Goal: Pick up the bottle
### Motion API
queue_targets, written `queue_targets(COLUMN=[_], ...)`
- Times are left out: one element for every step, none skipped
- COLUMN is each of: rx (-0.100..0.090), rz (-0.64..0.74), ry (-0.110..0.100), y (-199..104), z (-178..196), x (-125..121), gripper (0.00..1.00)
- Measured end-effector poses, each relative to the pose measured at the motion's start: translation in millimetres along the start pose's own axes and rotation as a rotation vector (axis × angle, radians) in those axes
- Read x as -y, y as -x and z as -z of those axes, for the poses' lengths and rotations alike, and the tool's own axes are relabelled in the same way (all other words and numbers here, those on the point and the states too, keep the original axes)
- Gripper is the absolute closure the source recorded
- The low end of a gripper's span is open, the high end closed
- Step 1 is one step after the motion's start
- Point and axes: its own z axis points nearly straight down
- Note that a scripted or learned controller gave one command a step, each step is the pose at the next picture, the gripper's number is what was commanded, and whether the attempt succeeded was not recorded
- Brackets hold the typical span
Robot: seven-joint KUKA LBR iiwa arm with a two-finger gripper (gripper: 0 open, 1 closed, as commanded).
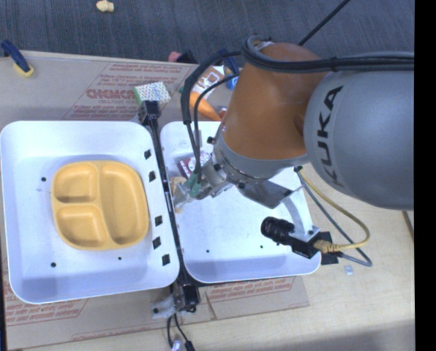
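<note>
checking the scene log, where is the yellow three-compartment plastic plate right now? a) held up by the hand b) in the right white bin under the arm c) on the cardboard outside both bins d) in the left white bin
d: the yellow three-compartment plastic plate lies flat on the floor of the left white bin, apart from the grey and orange arm, which reaches over the right white bin.

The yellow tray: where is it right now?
The yellow tray lies flat in the left bin, about at its middle, left of the black divider between the two bins. The arm is over the right bin.
</note>
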Motion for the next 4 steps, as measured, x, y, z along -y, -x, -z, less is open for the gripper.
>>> queue_targets(rx=[-0.002, 0.001, -0.002, 0.003], rz=[-0.054, 0.148, 0.339, 0.741], ry=[-0.005, 0.001, -0.003, 0.002], y=[-39.0, -8.5, -53.9, 15.6], z=[-68.9, -31.3, -77.2, -11.3], x=[-16.9, -4.2, -24.7, 4.3], gripper=[1.0, 1.0, 1.0, 1.0])
